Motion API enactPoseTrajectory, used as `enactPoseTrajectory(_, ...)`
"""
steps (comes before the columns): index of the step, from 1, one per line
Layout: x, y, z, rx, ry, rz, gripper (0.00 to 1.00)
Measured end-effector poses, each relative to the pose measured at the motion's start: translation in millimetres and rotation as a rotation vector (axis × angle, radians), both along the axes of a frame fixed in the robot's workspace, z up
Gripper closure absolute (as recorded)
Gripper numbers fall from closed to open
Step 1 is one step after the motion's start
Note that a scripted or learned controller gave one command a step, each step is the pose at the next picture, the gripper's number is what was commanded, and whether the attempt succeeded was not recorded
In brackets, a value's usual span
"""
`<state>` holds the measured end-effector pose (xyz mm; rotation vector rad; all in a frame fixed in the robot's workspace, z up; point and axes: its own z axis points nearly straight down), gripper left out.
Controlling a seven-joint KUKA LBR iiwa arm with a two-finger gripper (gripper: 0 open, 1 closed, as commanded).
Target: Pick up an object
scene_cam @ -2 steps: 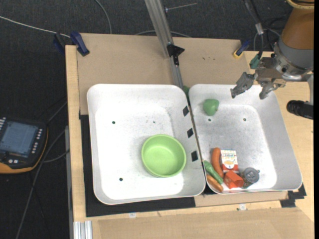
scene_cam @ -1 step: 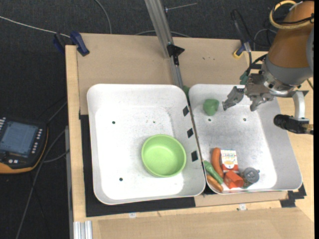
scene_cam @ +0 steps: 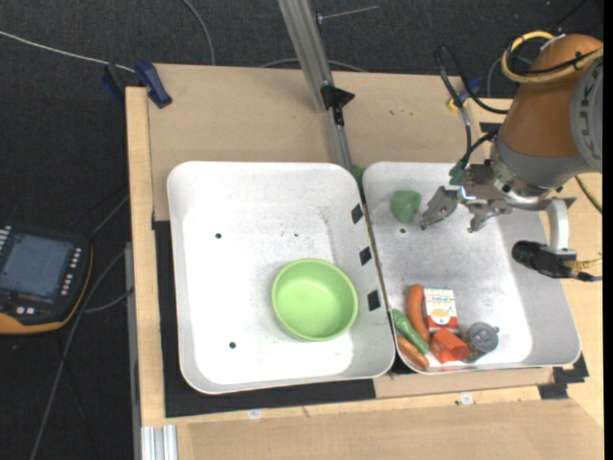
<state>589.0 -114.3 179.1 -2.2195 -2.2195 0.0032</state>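
My gripper (scene_cam: 452, 217) hangs over the back part of the right bin (scene_cam: 536, 295), its two fingers spread open with nothing between them. A small green object (scene_cam: 405, 204) lies just left of the left fingertip, near the bin's back left corner. At the front of the same bin sits a cluster: an orange carrot (scene_cam: 413, 307), a small orange-and-white carton (scene_cam: 439, 306), a red item (scene_cam: 446, 344) and a grey round piece (scene_cam: 481, 336). A green bowl (scene_cam: 314, 299) rests in the left bin (scene_cam: 220, 257).
A slanted metal pole (scene_cam: 308, 41) runs down to the divider between the bins. Black cables and a connector (scene_cam: 541, 255) hang by the right bin's right rim. A handheld pendant (scene_cam: 38, 276) lies off the bench at left.
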Motion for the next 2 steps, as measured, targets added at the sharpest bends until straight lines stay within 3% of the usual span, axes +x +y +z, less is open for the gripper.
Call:
enactPoseTrajectory(1,-7,-1,-61,0.0,0.001,0.0,0.0)
enactPoseTrajectory(2,-5,-1,-47,0.0,-0.005,0.0,1.0)
